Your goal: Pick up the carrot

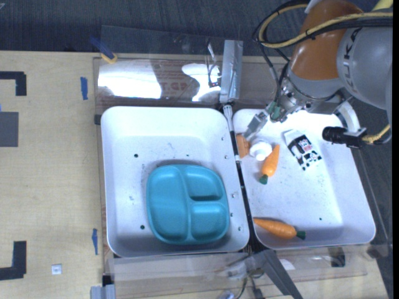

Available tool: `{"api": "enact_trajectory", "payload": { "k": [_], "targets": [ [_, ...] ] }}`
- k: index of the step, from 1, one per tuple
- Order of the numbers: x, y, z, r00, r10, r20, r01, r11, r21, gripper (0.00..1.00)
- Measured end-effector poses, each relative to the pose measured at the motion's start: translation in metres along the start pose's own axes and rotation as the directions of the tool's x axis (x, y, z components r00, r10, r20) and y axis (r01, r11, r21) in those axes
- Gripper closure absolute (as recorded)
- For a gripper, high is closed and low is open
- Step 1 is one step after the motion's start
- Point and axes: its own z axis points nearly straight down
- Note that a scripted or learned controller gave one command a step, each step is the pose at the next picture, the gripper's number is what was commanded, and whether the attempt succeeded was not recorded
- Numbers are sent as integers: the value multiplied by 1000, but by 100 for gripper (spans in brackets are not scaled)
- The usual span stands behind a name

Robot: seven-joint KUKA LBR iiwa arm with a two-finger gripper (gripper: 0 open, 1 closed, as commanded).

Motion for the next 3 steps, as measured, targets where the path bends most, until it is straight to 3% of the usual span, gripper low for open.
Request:
{"api": "enact_trajectory", "payload": {
  "k": [1, 2, 3],
  "targets": [
    [16, -52, 3, 1000, 11, -4, -11, 1000, 9, 0],
    [-15, -93, 67, 986, -164, -8, 164, 986, 10, 0],
    [-50, -44, 102, 985, -175, -2, 175, 985, 4, 0]
  ]
}}
